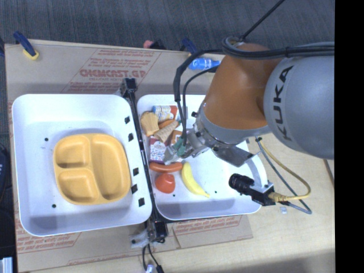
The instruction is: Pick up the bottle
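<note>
- The arm [250, 95] reaches in from the right, its big orange-banded body hanging over the right bin [227, 209].
- The gripper [182, 148] sits low over the crowded left half of that bin, right among the toy food.
- Is it apart or together? I cannot tell; the wrist and the clutter hide its tip, and nothing can be seen held in it.
- The bottle [165, 112], as best I can make out, is the small white-and-orange labelled thing lying on its side at the far end of the pile, close to the bin's far wall.
- Just nearer than it are a bread piece [149, 122] and a cone [168, 131], then a packet [157, 151], all tightly packed.
- Nearer again: a sausage [166, 166], a tomato [165, 182] and a banana [193, 181].
- Over in the left bin [34, 220], a yellow divided plate [91, 168] lies well apart from the action.
- Handling call: the bottle looks small, light and stiff, probably smooth plastic, so it may roll or squirt out of a pinch.
- Best hold, I'd say: across the round body at mid-length, squarely over the label.
- The risk: those close neighbours getting nipped instead, or the wall blocking the far side.
</note>
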Robot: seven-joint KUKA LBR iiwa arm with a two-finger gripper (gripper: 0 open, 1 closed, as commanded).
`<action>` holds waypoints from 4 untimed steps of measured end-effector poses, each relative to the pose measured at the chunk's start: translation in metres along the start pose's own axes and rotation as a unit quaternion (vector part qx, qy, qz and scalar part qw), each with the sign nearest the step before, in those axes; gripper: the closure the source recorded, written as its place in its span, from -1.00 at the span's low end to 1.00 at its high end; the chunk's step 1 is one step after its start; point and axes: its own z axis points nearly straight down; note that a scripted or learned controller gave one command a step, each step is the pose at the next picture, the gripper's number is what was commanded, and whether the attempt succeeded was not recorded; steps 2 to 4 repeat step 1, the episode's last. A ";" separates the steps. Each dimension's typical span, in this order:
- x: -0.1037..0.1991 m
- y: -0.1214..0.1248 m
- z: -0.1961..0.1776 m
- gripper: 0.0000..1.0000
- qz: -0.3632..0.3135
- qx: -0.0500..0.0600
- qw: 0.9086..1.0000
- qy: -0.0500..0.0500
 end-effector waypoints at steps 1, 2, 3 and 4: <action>0.070 0.028 0.028 1.00 0.116 0.002 0.993 0.001; 0.070 0.028 0.028 1.00 0.116 0.002 0.993 0.001; 0.070 0.028 0.028 1.00 0.116 0.002 0.993 0.001; 0.070 0.028 0.028 1.00 0.116 0.002 0.993 0.001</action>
